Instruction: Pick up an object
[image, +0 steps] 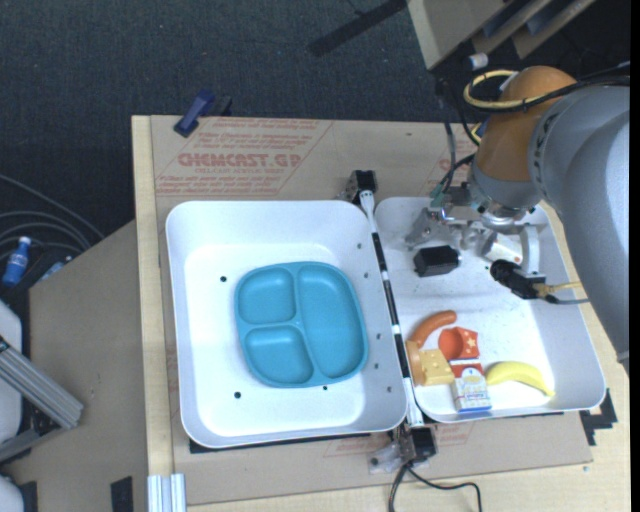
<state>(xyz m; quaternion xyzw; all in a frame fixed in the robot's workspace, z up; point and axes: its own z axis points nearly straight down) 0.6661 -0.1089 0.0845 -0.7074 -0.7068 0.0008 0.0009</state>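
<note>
Toys lay clustered at the near end of the right-hand shallow white bin, below the gripper as the camera saw it: a short orange-red sausage-shaped toy, a small red block, a yellow-orange wedge-like piece, a small white carton with a blue band and a yellow plastic banana. The gripper hung over the far half of the same bin, well apart from that cluster, so any pick called for a move toward the bin's near edge. The sausage was the nearest piece, its long axis running diagonally, upper right to lower left.

Whether the gripper was spread or pressed together, I could not tell; nothing was visibly between its tips.

A blue three-compartment plastic plate sat in the left-hand white bin. The brown tabletop sheet bore red lettering reading roughly "CHEMCAST GP"; the carton's print was too small to read.
</note>
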